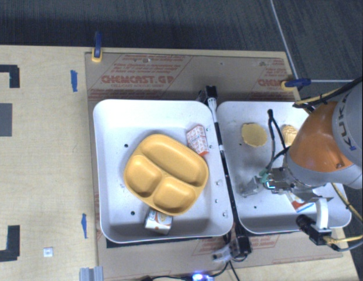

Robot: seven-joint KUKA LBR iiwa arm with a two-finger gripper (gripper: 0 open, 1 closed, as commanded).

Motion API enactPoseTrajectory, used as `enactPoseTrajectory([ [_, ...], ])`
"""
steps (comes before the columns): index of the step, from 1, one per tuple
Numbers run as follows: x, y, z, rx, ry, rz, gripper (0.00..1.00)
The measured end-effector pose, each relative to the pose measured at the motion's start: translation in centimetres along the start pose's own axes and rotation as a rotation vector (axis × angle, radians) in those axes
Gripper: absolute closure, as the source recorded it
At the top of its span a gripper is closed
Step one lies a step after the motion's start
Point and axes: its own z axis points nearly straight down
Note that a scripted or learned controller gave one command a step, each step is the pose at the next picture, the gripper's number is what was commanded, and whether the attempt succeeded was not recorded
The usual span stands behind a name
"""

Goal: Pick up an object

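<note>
— Gripper (250, 187) first: where is it sitting?
— It is hanging low over the right bin (339, 218), above the bin's bare white floor near its left wall. The arm (322, 142) is reaching in from the right, and its orange band is covering much of that bin.
— Is it gripping anything?
— I am not seeing anything caught in it. Whether it is released or clenched, I cannot tell; from this slant it is showing only as a small grey shape.
— What is lying nearby to pick?
— A round tan disc (253, 134) is resting toward the far end of the same bin, well apart from the gripper. Just to the disc's right, a second tan piece (288, 133) is peeking out from behind the arm. Something red (298, 203) is showing under the wrist, but it is too hidden to name.
— And the left bin (105, 157)?
— A yellow divided tray (165, 173) is lying tilted across its middle. A red-and-white packet (197, 139) is touching the tray's far right corner, and a small crumpled carton (157, 222) is sticking out from under its near edge.
— Are both bins sitting together?
— Yes, side by side on the bench (41, 174), their rims almost touching.
</note>
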Motion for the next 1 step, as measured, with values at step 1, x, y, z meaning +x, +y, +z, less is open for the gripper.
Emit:
enactPoseTrajectory([
  [1,0.19,6.32,-0.02,-0.002,0.002,-0.003,0.0],
])
